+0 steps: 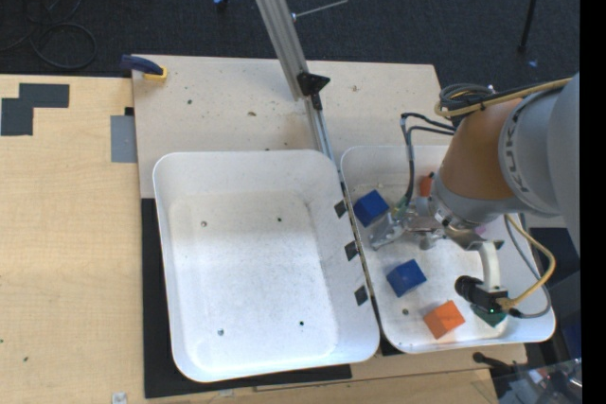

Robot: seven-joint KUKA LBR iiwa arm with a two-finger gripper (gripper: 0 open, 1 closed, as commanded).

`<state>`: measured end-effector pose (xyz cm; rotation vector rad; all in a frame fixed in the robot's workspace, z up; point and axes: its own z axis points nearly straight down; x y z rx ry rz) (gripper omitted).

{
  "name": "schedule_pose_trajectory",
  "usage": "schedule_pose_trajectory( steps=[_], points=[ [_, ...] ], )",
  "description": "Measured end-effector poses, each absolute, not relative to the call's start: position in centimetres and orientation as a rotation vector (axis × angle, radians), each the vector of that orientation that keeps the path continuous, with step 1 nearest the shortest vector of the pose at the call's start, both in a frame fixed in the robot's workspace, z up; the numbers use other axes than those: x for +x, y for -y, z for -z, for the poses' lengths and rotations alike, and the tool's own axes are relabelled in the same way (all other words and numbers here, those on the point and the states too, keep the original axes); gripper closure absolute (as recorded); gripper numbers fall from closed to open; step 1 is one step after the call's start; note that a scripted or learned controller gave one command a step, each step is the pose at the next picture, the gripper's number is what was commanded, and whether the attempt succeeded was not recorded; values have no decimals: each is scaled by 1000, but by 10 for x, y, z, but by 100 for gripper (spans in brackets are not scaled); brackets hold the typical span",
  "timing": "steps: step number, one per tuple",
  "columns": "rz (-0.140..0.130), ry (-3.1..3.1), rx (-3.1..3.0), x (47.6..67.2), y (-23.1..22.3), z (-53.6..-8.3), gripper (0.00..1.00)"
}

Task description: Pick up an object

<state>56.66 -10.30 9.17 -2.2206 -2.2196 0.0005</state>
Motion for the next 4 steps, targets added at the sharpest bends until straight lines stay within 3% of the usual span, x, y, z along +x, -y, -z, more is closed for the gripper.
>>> schedule_pose_trajectory(
  steps=[1,3,4],
  points=[
    [1,2209,-2228,566,104,-102,100],
    [3,2223,-2223,569,102,-217,100],
    [2,2224,-2216,589,56,-227,100]
  ],
)
